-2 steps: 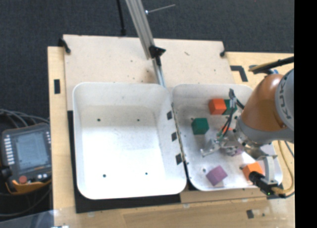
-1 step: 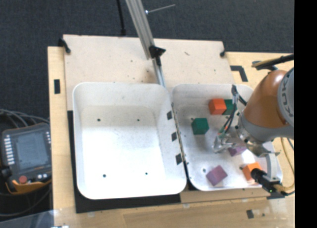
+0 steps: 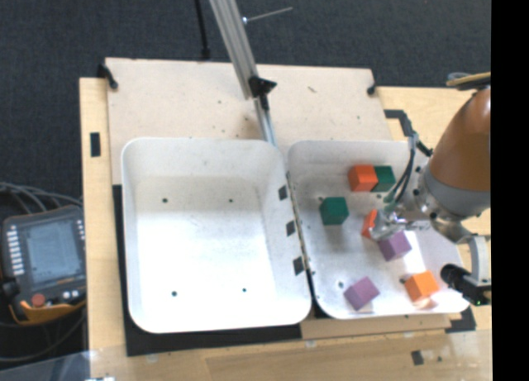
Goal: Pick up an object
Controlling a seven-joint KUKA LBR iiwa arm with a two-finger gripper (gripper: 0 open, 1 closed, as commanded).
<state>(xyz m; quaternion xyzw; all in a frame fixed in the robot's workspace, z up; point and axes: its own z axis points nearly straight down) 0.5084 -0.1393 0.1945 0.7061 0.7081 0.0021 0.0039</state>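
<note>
Gripper (image 3: pixel 388 224), finger state unclear, sits between small orange block (image 3: pixel 369 224) and purple block (image 3: pixel 395 245).

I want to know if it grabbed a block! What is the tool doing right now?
Tool: low in the right bin, among the blocks, beside a small orange piece; open or closed cannot be told.

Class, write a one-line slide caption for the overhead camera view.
Grey KUKA arm's pincer lowered among orange, green and purple blocks in the right white bin, beside a small orange block and purple block.
</note>
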